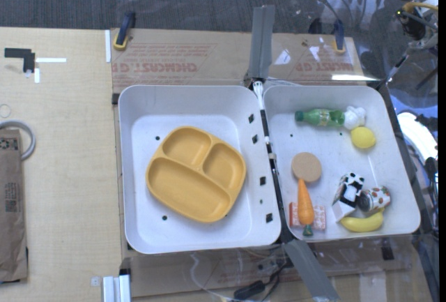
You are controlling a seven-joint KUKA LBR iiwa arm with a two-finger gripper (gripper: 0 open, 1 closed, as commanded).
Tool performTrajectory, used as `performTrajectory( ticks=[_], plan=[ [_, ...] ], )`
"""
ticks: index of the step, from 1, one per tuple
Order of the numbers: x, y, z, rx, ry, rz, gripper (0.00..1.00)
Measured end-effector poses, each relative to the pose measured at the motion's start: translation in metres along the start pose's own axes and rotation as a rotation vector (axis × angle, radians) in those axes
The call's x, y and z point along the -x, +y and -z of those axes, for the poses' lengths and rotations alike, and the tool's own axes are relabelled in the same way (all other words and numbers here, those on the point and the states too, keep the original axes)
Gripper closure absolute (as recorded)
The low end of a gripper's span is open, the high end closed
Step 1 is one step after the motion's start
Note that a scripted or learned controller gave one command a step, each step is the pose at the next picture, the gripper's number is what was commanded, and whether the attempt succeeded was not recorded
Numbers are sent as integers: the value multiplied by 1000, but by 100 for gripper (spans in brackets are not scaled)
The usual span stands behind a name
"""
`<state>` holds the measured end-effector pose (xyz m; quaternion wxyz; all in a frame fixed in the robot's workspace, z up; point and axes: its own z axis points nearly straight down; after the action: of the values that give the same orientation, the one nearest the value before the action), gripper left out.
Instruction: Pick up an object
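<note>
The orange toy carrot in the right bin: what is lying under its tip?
Under the orange toy carrot's lower end lies a small flat red-and-white packet. The part of the packet beneath the carrot is covered, so its print cannot be read.

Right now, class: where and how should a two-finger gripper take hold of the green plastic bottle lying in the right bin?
Grip the green plastic bottle across the middle of its body, coming straight down from above. It lies on its side, its length running left-right, so the fingers should probably close front-to-back across its narrow width. Keep clear of the white toy touching its right end.
</note>
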<state>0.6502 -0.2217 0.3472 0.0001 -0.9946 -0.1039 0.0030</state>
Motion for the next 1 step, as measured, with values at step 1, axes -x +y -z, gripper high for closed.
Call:
performTrajectory(
  ticks=[1],
  plan=[
    [-3, 1, 24, 1, 2, 17, 0]
  ],
)
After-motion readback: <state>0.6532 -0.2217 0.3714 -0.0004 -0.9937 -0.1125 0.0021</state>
